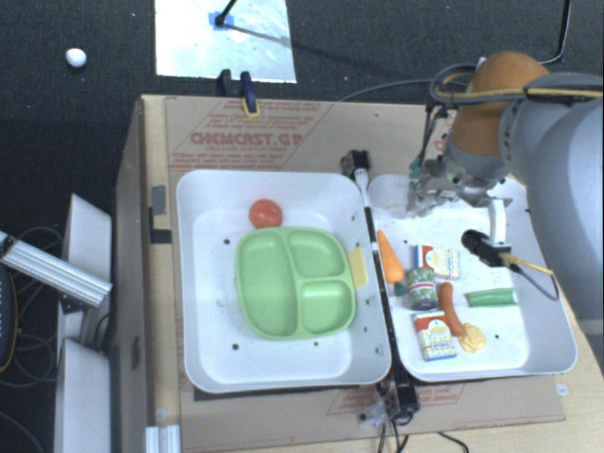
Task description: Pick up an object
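Note:
My gripper (pixel 427 196) hangs low over the far left corner of the right bin (pixel 540 333), with the grey arm and its orange band behind it. Nothing shows in its grasp. Just below it in this bin lie an orange carrot (pixel 389 258), a small red and white box (pixel 441 260), a little can (pixel 422 289), a sausage (pixel 451 310), a red carton (pixel 434 336), a yellow lump (pixel 473 338) and a green pod (pixel 491 297). The carrot is the nearest thing to the gripper, slightly to its left and nearer the camera.
The left bin (pixel 212 253) holds a green divided plate (pixel 293 281), a red ball (pixel 265 213) at its far side and a yellow piece (pixel 358 268) against the right wall. A black divider (pixel 370 243) runs between the bins.

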`<state>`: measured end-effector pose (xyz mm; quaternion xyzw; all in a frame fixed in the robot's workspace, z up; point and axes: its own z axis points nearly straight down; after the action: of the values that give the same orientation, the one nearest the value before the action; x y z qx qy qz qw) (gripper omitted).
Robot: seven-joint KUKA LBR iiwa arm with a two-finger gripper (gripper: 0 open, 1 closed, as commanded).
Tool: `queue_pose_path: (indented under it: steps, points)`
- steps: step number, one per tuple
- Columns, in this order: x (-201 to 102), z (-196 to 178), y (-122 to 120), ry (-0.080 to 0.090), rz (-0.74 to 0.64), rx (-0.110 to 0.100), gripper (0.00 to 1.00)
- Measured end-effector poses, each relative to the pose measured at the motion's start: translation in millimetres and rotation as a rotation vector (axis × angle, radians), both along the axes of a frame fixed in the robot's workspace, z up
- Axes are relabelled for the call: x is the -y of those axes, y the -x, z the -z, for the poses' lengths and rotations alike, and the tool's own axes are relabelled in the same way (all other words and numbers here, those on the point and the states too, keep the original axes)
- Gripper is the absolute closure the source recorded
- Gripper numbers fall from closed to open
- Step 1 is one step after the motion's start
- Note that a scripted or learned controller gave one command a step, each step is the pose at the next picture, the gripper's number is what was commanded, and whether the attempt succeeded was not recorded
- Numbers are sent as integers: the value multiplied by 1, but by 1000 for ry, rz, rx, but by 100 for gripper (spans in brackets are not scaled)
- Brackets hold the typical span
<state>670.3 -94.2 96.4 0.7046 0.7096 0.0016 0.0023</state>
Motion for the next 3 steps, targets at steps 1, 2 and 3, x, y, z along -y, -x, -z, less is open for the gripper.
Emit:
queue_pose_path:
  steps: [1,2,3]
  points:
    - [0,0,0,0,0,0,0]
    - [-1,11,1,0,2,-4,0]
    - [0,0,0,0,1,0,100]
